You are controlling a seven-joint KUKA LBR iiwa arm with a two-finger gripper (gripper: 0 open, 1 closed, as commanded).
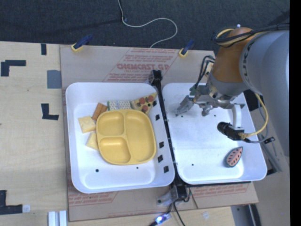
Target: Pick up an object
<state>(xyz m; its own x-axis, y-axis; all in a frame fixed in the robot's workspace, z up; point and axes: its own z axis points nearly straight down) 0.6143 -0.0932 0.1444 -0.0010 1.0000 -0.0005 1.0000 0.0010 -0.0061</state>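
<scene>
My gripper [194, 109] hangs over the far left part of the right bin [207, 171]. It is open, and between its fingers [183, 107] I see only the white bin floor. A small pink and grey oval object [233, 157] lies near the right bin's front right corner, well away from the gripper. In the left bin [80, 173] a yellow divided plate [126, 136] rests on several flat food-like pieces: a tan cracker [87, 124], a brown piece [99, 110] and a pizza-like slice [144, 102].
A black ridge [163, 131] separates the two bins. A black connector with a yellow cable [229, 130] hangs from the arm over the right bin. The bins stand on a cardboard sheet [136, 62] held by clamps at the back.
</scene>
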